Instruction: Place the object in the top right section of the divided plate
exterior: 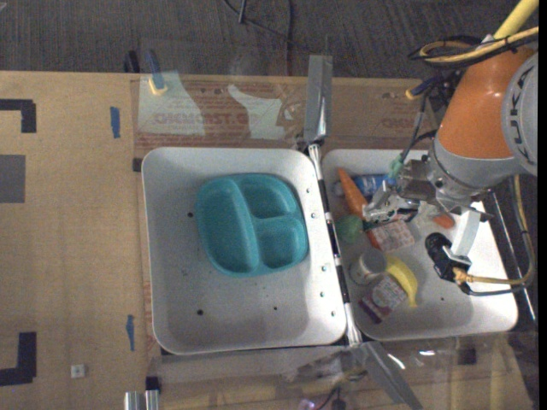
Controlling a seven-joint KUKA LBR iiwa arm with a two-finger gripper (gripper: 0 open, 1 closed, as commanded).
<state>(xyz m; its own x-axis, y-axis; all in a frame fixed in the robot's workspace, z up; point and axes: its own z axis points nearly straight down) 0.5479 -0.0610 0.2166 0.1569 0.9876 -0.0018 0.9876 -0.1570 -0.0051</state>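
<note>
A teal divided plate (250,223) lies in the left white bin (171,314), with one long section on its left and two smaller ones on its right. All of its sections look bare. My gripper (379,208) hangs low over the right bin (487,314), in that bin's upper middle. Directly around it are an orange carrot (349,191), a green item (349,227), a blue packet (373,182) and a red-and-white packet (394,235). The wrist body hides what lies straight under it.
Lower in the right bin lie a yellow banana (403,278), a small can (367,267) and a flat printed packet (386,297). A black cable part (440,256) with a yellow cord trails right. A metal divider (318,109) stands between the bins.
</note>
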